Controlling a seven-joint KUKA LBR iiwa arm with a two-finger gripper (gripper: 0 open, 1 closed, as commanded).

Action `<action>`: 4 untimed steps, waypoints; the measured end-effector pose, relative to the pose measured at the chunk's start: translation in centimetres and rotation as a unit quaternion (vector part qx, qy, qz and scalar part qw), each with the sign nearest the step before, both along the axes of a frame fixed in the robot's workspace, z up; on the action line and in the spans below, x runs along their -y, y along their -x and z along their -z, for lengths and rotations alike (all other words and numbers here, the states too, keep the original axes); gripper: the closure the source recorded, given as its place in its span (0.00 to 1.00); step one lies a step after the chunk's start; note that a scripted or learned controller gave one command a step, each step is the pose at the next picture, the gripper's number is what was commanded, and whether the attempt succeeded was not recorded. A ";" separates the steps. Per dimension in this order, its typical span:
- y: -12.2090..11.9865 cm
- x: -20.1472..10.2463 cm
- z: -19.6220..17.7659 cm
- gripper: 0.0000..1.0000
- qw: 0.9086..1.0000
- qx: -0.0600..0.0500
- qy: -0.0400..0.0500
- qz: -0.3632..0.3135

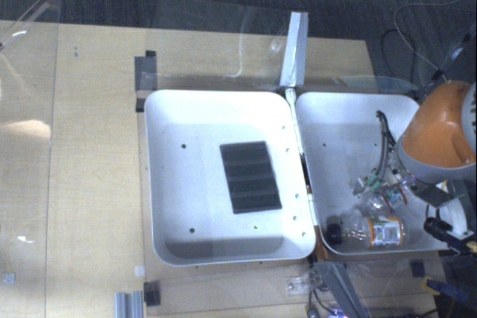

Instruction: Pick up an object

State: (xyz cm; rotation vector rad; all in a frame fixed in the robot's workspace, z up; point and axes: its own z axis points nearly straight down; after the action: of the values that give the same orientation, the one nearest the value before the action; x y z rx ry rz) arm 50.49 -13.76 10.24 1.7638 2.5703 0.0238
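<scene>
A: Far out on the left of the tool, bare wooden surface (82, 182), with a clear plastic sheet over part of it. Nothing to pick there.

B: Next bin in?

A: Left bin (168, 160), well away from the tool. One dark ribbed slab (250, 176) lies flat near its middle, long axis running up and down the view with a slight tilt. Nothing else in it that I can make out.

B: And the right bin?

A: Right bin (335, 123), just across the divider. The arm (440, 134), grey with its orange band, hangs over the bin's right half. Below the band I see the tool (381, 188), a tangle of metal and wires low in the bin. How its jaws stand I cannot tell; too cluttered and small to read.

B: Holding anything?

A: Cannot say. Nothing shows clearly between them.

B: Where is the target, then?

A: Likeliest one is a small bottle (367, 231) with a dark cap and a printed label. It lies on its side against the bin's near wall, just below the tool and a touch to its left. Long axis runs left to right, cap end pointing left.

B: So the coming move?

A: My judgement: a short drop toward the near wall, with the jaws set across that left-right axis. Risk is the wall; the bottle sits tight to it, so one jaw may have little room.
</scene>
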 end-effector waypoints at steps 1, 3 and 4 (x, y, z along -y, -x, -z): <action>0.0 0.0 0.0 0.00 1.000 0.000 0.000 0.000; 0.4 6.6 0.4 0.00 0.998 -0.010 -0.002 0.068; 0.6 -0.2 1.3 0.00 0.979 -0.006 -0.004 0.202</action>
State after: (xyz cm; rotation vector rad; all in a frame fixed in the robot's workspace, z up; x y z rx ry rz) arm 49.92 -13.60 8.97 2.2555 2.1695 0.0154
